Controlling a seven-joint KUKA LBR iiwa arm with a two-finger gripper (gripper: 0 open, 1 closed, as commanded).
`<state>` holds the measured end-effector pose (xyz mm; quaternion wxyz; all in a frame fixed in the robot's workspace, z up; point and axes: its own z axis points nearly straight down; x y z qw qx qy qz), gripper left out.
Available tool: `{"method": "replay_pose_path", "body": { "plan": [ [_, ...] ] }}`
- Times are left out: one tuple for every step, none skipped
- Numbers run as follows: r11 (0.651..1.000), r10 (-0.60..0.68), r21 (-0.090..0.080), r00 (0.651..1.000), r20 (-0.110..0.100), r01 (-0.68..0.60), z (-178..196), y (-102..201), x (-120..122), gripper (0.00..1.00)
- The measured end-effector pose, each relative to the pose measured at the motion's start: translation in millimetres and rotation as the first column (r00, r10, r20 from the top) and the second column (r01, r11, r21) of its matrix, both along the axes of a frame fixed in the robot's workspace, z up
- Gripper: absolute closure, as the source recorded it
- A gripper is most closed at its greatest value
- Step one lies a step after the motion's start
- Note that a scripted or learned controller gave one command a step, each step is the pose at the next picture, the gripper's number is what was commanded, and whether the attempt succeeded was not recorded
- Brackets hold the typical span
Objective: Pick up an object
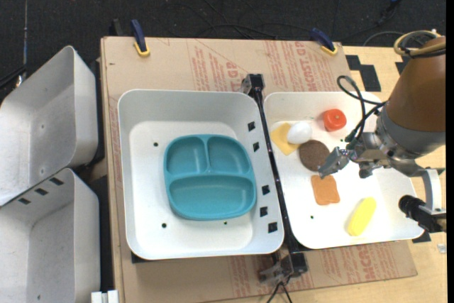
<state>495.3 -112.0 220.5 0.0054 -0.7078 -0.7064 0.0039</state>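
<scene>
While hovering low over the right bin [397, 240], sitting with the gripper [333, 164] at the edge of the brown disc [312, 152] and just above the orange slab [325, 191]. Not possible to tell how far open, nor whether gripping anything; seeing nothing plainly held.

Judging the step in hand as closing in on a pick, probably of the disc or the slab. Doing it well meaning:
- choosing one target and centring over it, not straddling both;
- coming straight down, since both are lying flat and low against the bin floor;
- favouring an edge-on grip, flat pieces likely slipping out otherwise;
- lifting slowly and checking for a real hold.

Crowding the disc: a white egg [300, 131] touching or nearly touching its upper edge, and a yellow slice [281, 140] just beside the egg, near the bin's left wall. Risking a nudge to both when descending on the disc. Lying more openly: a red piece [334, 119] further back and a yellow lump [361, 216] near the front, well apart from the rest and perhaps easier to take.

Looping above the wrist, a black cable [353, 97], worth watching for snags. Resting in the left bin [135, 152], a teal plate [210, 177], well clear of the work.
</scene>
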Motion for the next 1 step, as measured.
{"method": "replay_pose_path", "body": {
  "plan": [
    [1.000, 0.003, -0.002, 1.000, 0.012, -0.003, 5.8, 0.2, 2.7, 0.00]
  ]
}}
